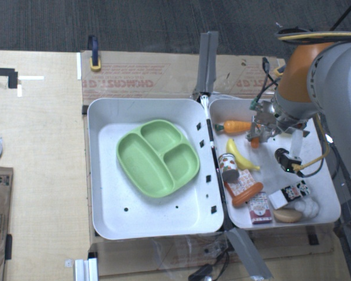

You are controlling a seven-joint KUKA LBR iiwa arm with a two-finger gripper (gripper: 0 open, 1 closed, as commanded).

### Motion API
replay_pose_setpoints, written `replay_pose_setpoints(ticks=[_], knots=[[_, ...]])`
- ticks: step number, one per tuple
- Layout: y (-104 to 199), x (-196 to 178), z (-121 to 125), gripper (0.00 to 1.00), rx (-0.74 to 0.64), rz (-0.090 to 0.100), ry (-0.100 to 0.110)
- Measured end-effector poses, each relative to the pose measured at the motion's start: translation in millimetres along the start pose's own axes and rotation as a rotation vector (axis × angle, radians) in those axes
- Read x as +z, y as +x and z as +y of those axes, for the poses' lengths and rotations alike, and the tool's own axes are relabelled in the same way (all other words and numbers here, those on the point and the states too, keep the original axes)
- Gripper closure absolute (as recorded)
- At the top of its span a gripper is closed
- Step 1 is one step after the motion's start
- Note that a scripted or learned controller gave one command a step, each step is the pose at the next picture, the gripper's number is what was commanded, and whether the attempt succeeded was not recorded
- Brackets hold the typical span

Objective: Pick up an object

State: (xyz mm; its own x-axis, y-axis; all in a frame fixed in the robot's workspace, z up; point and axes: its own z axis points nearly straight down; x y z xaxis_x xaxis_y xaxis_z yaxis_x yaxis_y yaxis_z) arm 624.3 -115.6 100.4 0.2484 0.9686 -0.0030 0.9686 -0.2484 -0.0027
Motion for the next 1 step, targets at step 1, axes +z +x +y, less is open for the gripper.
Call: replay_pose_setpoints(ticks=[1], knots=[[46.7, -122.0, -7.6, 1.00, 0.045, 0.001, -0.001]])
